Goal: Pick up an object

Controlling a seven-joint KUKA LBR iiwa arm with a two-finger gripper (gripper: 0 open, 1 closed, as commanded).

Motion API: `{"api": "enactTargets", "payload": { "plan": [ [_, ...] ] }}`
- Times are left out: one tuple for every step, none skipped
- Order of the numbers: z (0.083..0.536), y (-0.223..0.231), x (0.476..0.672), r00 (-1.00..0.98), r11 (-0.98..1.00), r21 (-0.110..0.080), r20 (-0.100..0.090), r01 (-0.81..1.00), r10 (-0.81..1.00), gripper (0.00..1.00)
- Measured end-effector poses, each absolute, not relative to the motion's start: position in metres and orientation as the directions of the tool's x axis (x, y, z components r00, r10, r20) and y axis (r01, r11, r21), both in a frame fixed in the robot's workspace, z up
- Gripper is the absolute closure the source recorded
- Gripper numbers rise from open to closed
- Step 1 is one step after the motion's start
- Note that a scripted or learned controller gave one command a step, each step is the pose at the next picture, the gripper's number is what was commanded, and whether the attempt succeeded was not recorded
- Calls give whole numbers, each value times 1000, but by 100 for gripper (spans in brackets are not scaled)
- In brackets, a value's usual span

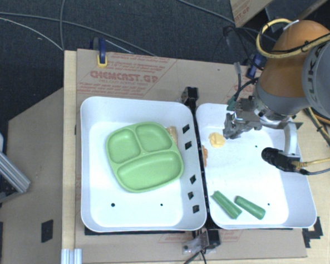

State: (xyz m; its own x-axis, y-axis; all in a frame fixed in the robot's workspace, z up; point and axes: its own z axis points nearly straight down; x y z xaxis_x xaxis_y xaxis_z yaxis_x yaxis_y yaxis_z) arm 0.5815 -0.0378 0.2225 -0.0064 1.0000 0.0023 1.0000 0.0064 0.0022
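1. Gripper hangs over right bin, jaw state cannot be told
2. Yellow piece lies just beside it: probably light, small; grasp across its middle

Both white bins are seen as smooth, slightly glossy plastic. The green divided plate is rendered in matt plastic. The worktop is covered in matt brown printed cardboard-like sheet.
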Motion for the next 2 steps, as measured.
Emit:
{"api": "enactTargets", "payload": {
  "plan": [
    [214, 12, 602, -6, 6, 2, 2, 1000, 1000, 100],
    [231, 60, 625, -6, 6, 4, 2, 1000, 1000, 100]
  ]
}}
